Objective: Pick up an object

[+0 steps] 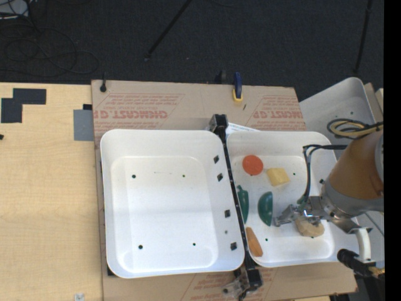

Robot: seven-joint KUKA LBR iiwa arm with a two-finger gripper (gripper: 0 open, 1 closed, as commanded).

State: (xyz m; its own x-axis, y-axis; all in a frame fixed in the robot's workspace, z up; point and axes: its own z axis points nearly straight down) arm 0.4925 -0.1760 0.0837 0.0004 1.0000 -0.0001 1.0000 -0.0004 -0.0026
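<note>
Pretty even overhead light, kinda soft. The white bins (pixel 163 144) come out bright, nearly blown out, with faint shadows along their walls. Dark floor (pixel 188 30) up top stays murky. Slightly low-res, grainy overall.

Overhead slanted view of both bins (pixel 113 168)

Arm (pixel 354 171) in from right, orange band above wrist, angled down-left. Gripper (pixel 289 217) low, pointing left. Finger state unclear.
</note>
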